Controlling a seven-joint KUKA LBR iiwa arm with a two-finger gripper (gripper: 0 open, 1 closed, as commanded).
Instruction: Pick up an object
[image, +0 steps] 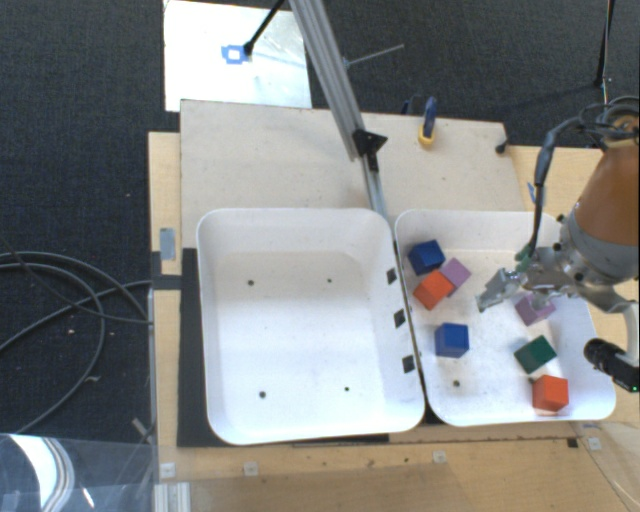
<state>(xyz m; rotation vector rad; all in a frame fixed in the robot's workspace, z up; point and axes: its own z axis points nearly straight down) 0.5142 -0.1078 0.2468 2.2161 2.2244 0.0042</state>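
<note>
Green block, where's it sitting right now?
The green block lies in the right bin, near its right wall, just above an orange block and below a purple block.

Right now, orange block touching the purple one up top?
Touching. Camera view shows the orange block pressed against the purple block, no gap between them.
</note>
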